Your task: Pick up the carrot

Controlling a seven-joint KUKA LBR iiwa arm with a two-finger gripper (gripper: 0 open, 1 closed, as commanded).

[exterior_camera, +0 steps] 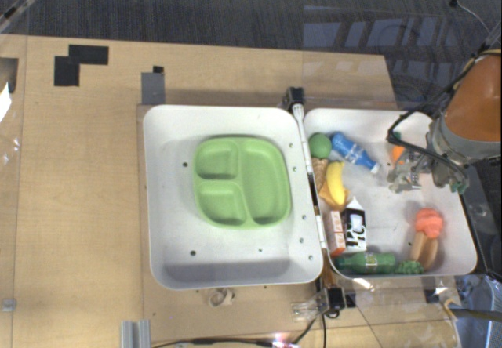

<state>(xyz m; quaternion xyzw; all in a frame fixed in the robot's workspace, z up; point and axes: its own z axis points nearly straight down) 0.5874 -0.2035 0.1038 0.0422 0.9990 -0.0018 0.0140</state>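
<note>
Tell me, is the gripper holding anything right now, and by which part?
Cannot be told. The gripper is low in the right bin, with a small orange bit beside it.

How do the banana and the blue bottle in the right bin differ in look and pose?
The banana is yellow and curved; the blue bottle is straight, with a pale end. The banana runs roughly up and down the view, while the bottle lies on a slant, its pale end towards the gripper. The banana lies close to the bin divider; the bottle lies farther into the bin. Both lie flat in the right bin.
</note>
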